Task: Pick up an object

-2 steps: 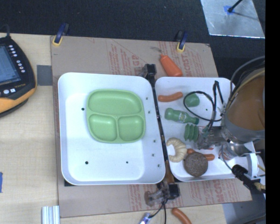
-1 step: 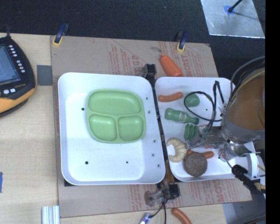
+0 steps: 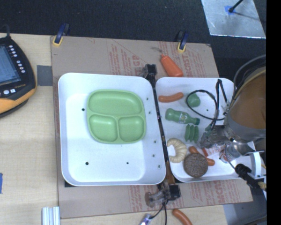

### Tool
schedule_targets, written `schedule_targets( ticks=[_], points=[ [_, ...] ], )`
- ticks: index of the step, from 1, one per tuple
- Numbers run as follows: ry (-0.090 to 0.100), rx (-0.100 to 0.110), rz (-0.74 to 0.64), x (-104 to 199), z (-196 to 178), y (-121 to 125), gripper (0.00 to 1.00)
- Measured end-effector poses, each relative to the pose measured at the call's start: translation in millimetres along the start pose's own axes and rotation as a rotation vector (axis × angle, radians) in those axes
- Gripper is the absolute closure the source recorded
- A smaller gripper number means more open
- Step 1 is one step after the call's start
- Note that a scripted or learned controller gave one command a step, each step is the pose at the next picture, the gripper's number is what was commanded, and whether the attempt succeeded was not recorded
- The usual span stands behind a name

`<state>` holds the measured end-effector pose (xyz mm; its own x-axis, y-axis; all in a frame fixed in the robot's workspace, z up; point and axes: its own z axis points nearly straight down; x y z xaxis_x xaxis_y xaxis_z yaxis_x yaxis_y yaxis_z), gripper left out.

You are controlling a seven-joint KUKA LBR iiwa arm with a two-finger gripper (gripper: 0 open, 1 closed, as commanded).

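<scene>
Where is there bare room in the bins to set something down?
Left bin: bare floor all around the green tray, widest in the strip below it and beside its left edge. Right bin is crowded: sausage, bottle, bagel, brown disc, with the hand low over them.

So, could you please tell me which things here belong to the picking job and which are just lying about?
Job:
gripper
green bottle
sausage
brown patty
bagel

Lying about:
green tray
orange carrot
handheld controller
</scene>
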<state>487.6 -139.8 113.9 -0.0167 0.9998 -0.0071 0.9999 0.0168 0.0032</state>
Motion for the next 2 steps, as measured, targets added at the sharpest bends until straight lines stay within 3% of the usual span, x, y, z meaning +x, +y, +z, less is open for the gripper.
schedule_targets(
  ticks=[1, 2],
  points=[
    [0.0, 0.0, 0.0, 0, 0, 0, 0.0],
    [0.005, 0.006, 0.009, 47, 22, 46, 0.0]
  ],
)
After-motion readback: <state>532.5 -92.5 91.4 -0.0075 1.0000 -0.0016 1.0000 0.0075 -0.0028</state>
